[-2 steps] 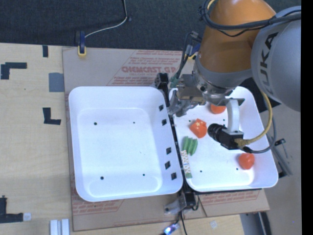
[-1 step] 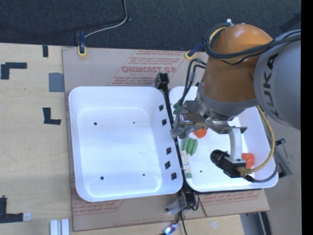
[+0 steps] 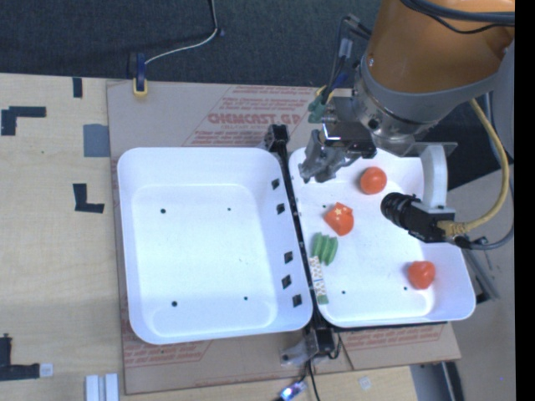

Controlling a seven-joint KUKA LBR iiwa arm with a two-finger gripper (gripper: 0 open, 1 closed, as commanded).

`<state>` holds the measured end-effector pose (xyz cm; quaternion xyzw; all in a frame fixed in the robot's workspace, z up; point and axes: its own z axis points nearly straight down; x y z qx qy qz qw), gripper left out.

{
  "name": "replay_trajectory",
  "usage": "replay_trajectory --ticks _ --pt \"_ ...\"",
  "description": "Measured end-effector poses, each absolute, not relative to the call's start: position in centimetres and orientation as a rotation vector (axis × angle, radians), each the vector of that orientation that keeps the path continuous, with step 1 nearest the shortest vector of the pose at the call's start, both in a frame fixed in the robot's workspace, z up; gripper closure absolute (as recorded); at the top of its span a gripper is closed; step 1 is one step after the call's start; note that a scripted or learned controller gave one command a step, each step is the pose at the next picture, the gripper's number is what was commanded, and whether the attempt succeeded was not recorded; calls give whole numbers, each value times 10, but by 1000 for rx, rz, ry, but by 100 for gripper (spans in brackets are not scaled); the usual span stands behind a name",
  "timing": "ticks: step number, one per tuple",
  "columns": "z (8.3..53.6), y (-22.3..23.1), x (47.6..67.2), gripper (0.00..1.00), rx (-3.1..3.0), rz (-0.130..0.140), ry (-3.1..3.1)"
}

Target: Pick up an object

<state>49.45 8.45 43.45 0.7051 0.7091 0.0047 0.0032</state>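
My gripper (image 3: 316, 167) hangs over the back left part of the right bin (image 3: 376, 303), close to the divider between the bins. Nothing shows between its fingers. In the right bin lie a round orange-red ball (image 3: 373, 180) just right of the gripper, a red piece with a pale spot (image 3: 338, 218) below the gripper, a green piece (image 3: 324, 247) near the divider, and another red piece (image 3: 420, 274) toward the front right.
The left bin (image 3: 201, 245) lies beside the right one on a cardboard sheet (image 3: 242, 117). A black cylinder with a yellow cable (image 3: 414, 214) juts over the right bin. The arm's orange band (image 3: 443, 23) looms over the back right. A white cable (image 3: 180, 51) runs behind.
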Motion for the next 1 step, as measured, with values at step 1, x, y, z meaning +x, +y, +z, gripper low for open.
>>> replay_trajectory --ticks 1 --pt "436 109 484 100 2218 -3 2225"
